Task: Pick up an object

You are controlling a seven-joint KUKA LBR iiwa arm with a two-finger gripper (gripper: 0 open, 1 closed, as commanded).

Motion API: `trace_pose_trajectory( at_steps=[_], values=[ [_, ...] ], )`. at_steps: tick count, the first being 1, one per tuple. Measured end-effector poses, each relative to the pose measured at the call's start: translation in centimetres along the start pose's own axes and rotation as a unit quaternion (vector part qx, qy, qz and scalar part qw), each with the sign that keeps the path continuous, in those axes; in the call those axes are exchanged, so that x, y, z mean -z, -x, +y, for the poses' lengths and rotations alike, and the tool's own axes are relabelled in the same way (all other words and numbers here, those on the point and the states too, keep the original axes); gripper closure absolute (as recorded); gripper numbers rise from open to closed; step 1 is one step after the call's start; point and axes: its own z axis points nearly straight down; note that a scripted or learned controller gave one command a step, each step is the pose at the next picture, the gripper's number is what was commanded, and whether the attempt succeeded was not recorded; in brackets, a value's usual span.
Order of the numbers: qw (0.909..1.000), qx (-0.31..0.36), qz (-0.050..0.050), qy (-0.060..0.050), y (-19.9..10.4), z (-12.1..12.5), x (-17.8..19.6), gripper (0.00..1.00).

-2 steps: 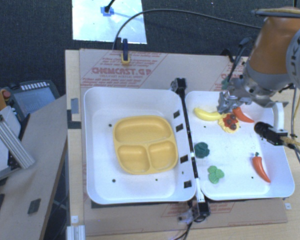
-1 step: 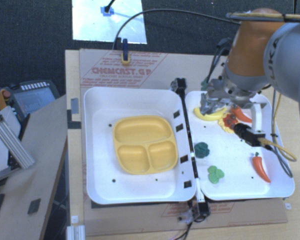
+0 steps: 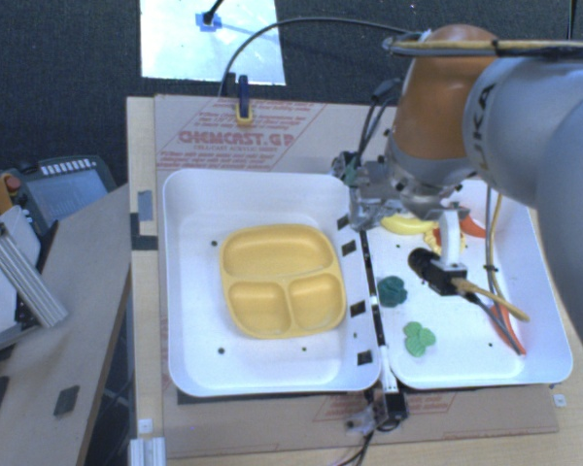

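Claw [image 3: 393, 204] sits low over the far-left corner of the right bin [image 3: 549, 352], close to the divider between the bins. The wrist covers it, so cannot tell if it is apart or together, and nothing is visibly held. Nearest candidate is the yellow piece [image 3: 404, 225], just near-right of the claw, partly hidden, long axis roughly left-right. Orange piece [image 3: 472, 227] lies further right. Dark green piece [image 3: 392, 290] is nearer the camera, almost straight toward the near side from the claw. Light green piece [image 3: 419, 338] is nearer again. Left bin [image 3: 189, 260] holds a divided yellow tray [image 3: 277, 280], well apart to the left. Likely the next move is a short drop onto the yellow piece.
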Motion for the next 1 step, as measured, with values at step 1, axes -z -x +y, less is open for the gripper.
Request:
trace_pose_trajectory(
  at_steps=[1],
  values=[
    [1.0, 0.0, 0.0, 0.0, -4.51, -0.01, 0.31, 1.0]
  ],
)
